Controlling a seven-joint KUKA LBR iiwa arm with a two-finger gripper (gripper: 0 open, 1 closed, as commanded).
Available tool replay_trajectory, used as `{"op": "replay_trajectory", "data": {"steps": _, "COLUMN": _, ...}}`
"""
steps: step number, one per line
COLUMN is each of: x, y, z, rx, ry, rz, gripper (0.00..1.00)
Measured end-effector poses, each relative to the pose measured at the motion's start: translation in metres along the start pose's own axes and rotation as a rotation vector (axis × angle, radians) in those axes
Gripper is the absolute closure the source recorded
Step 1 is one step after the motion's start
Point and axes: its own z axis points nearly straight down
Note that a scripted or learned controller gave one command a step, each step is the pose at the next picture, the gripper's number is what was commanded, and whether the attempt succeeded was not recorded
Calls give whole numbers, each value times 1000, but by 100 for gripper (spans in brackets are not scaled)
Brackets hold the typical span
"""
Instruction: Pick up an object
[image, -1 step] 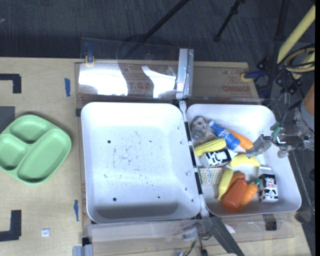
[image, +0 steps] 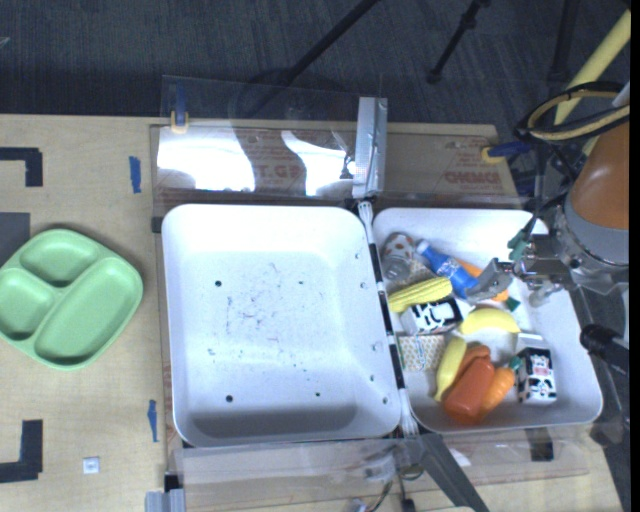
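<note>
Hovering over the right bin (image: 585, 400), the gripper (image: 497, 278) is pointing left at the clutter; I cannot tell its jaws' state. The lemon (image: 489, 322) is lying just below it, long axis crosswise.

Robotics lab, taped bench (image: 80, 160), white bins (image: 190, 240), tripod legs (image: 450, 45)

- My arm (image: 605, 200) is cut off by the right edge of the view.
- My gripper (image: 497, 278) is small and blurred among the objects.
- The blue bottle (image: 445, 265) lies partly hidden under my gripper.
- The banana (image: 452, 366) is partly covered by the orange toy (image: 473, 390).
</note>
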Motion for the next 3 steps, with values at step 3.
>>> {"op": "replay_trajectory", "data": {"steps": 3, "x": -87, "y": 69, "z": 172, "rx": -5, "ry": -2, "rz": 0, "gripper": 0}}
